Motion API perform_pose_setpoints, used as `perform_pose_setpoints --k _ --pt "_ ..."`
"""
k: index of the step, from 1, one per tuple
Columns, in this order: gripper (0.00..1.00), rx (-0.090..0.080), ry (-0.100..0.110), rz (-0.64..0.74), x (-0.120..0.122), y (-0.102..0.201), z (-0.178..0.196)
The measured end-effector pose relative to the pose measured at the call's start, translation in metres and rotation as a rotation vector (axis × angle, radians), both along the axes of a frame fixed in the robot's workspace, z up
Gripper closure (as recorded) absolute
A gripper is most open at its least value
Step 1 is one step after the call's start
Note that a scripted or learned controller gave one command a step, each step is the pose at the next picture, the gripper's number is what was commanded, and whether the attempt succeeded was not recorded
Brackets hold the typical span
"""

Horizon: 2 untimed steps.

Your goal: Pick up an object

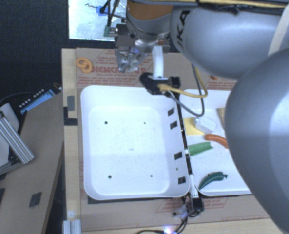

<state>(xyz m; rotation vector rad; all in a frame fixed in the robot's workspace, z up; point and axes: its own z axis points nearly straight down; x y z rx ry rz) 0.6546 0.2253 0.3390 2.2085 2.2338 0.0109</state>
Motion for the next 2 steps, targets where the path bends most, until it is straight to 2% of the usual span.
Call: perform_pose_setpoints --k 1,2 --pt "1.00 -0.004 0.003 -0.006 0.015 0.009 -0.028" --pt "1.00 -0.001 -0.003 -0.006 0.014 0.009 0.043"
